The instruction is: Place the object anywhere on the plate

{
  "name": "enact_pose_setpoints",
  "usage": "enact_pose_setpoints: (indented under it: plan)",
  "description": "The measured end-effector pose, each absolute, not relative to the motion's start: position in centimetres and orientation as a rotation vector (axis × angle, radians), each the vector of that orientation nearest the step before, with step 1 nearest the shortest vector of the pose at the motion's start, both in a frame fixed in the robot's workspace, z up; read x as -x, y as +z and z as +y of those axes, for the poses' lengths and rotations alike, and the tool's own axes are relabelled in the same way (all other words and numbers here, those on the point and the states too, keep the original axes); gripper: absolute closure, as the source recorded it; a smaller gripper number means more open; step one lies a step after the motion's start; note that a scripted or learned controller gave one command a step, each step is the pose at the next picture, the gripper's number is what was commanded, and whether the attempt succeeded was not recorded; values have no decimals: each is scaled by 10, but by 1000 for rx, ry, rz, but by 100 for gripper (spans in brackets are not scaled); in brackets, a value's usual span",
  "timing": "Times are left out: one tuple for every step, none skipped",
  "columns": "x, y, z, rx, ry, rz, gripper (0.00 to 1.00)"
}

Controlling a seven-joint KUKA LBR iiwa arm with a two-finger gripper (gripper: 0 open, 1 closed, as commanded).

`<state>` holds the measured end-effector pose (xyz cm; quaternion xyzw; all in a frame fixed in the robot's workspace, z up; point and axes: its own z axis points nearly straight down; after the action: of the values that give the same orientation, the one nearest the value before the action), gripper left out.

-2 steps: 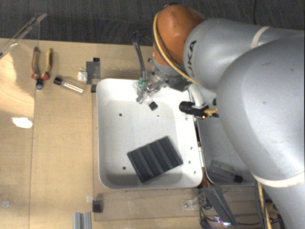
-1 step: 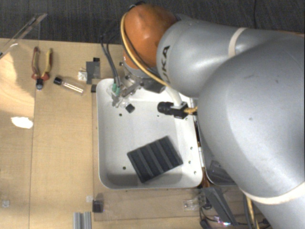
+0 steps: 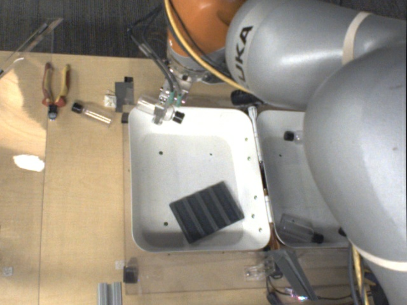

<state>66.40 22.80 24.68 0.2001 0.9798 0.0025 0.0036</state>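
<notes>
A dark grey ribbed rectangular slab (image 3: 206, 212) lies flat and askew in the front half of the left white bin (image 3: 143, 189). My gripper (image 3: 166, 110) hangs over that bin's far left corner, close to the rim and well apart from the slab. Small green and black parts show at its tip, too small to make out. The large grey arm with its orange band (image 3: 197, 11) reaches in from the right and covers most of the right bin (image 3: 280, 170).
A small dark item (image 3: 289, 135) and a grey object (image 3: 296, 229) lie in the right bin. On the wooden bench to the left are red-handled pliers (image 3: 55, 88), a small vial (image 3: 93, 112) and a little black fixture (image 3: 124, 94).
</notes>
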Motion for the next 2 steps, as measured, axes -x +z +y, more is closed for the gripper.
enact_pose_setpoints:
  plan:
    - [-665, 259, 229, -625, 16, 3066, 100]
    - [-660, 181, 235, -729, 5, 3054, 100]
